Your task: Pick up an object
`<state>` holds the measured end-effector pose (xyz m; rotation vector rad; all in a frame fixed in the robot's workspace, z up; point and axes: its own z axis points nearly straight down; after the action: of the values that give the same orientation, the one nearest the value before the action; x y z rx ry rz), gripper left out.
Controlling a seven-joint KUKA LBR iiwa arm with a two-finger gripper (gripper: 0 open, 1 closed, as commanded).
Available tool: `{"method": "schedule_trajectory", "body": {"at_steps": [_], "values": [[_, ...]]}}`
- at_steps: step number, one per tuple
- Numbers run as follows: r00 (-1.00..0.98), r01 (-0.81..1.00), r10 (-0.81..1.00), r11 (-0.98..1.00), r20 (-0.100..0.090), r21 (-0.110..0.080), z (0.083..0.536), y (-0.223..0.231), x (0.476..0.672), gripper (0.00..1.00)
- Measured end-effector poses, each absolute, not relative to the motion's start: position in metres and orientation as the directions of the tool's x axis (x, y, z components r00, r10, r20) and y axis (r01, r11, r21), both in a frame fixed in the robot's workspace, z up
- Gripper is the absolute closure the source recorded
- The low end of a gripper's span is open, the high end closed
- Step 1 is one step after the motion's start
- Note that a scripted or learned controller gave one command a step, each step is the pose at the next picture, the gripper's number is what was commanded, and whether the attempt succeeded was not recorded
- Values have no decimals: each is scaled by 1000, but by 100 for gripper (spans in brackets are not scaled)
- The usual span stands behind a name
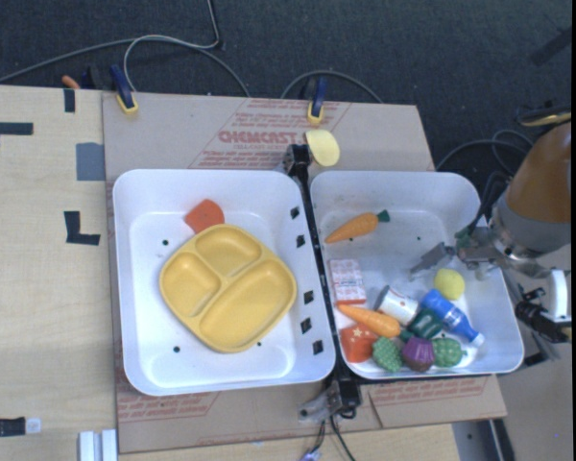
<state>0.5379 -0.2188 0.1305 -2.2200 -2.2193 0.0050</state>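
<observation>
The yellow ball [449, 282], lower right of the frame in the right bin [403, 185], looks light, smooth and slippery; my gripper [432, 257], fingers spread and empty, should pinch across its middle.

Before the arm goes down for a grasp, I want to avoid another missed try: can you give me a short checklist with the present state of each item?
1. Gripper over the right bin: ok, it sits inside that bin's right half.
2. Nothing held yet: ok, no object shows between its jaws.
3. Jaws open enough for a grasp: cannot tell, they are too small and blurred.
4. Nearby target: ok, the yellow ball lies just below the gripper, apart from it.
5. Room around that target: not ok, the blue bottle lies close against it.
6. Easier option: ok, the carrot near the bin's top lies alone.
</observation>
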Motion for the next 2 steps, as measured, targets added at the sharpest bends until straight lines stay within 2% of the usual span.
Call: {"method": "schedule_trajectory", "body": {"at_steps": [1,2], "values": [[0,1000,1000,0,-2,3,86,-205,527,0],[-4,1000,1000,4,0,3,86,-155,600,0]]}}
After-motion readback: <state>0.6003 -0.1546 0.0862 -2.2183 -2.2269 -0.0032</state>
